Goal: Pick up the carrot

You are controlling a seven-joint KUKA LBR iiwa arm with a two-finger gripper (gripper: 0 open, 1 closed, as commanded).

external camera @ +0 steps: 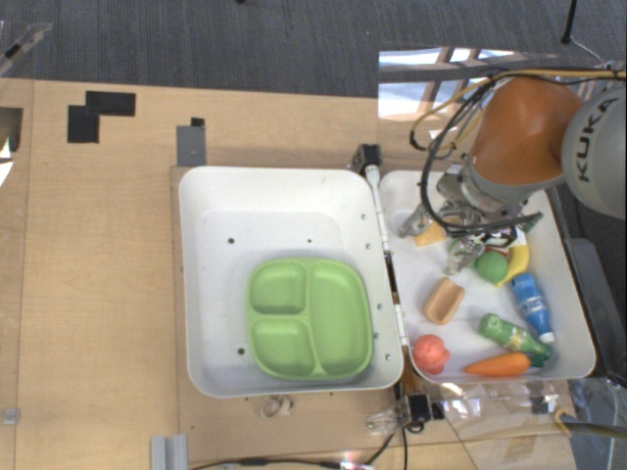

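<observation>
Wooden bench (88,292) w/ dark carpet beyond its far edge; black patches near the far-left corner.

Left bin (284,189): white, shallow, the larger of the two. Holds a green divided plate (310,317), three compartments, lying flat toward the near side.

Right bin (568,262): white, butted against the left bin along a shared rim. Contents clustered mid to near side.

Arm (524,130): grey w/ orange band, enters from the right, hangs over the far half of the right bin. Cables loop round the wrist.

Gripper (470,251): low over the far cluster, just beside the green round item (491,265) and above the tan bread-like piece (443,301). Finger spacing hidden by wrist and clutter, so cannot tell if released or clenched; contact w/ any item likewise unclear. Nothing visibly between the fingers.

Items, approx. largest first:
- Carrot (498,365): orange, lying flat at the near edge of the right bin, well apart from the gripper, just beside the green bottle.
- Green bottle (511,336): on its side.
- Blue bottle (530,302): on its side, near the right wall.
- Yellow banana-like piece (517,258), possibly touching the green round item.
- Red ball-shaped item (430,352): near-left corner.
- Small yellow-orange wedge (428,234), beside the gripper.
</observation>
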